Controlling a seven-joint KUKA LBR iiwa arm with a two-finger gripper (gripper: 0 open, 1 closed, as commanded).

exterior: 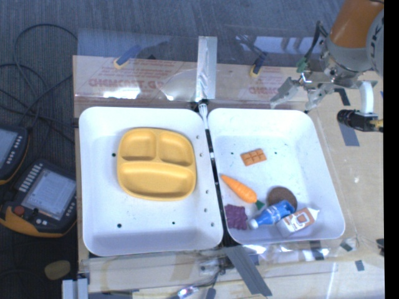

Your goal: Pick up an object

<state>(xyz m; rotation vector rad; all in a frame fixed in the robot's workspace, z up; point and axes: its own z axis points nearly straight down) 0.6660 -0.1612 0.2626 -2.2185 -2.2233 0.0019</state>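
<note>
Start with the two white bins: the left bin (93, 185) holds a yellow divided plate (156, 163), and the right bin (312, 142) holds everything you might pick. The arm (358, 23) sits at the upper right, with its gripper (299, 92) hanging above the right bin's far rim, fingers spread and nothing between them. Your best candidate looks to be the toy carrot (239, 189), lying apart from the others near the divider; it is probably light, stiff plastic, smooth and a little slippery. Its long axis runs diagonally, the thin tip pointing up-left toward the divider and the thick end down-right, so you should close across the middle of its width, at right angles to that axis. The blue bottle (272, 215) lies tilted with its cap toward the lower left, touching the small white carton (298, 222) and just beside a brown round piece (282, 196), so that cluster is crowded. The purple grape bunch (235, 217) sits against the near wall, awkward to reach. The orange waffle cracker (254, 157) lies flat and alone, but looks too thin to pinch easily.
</note>
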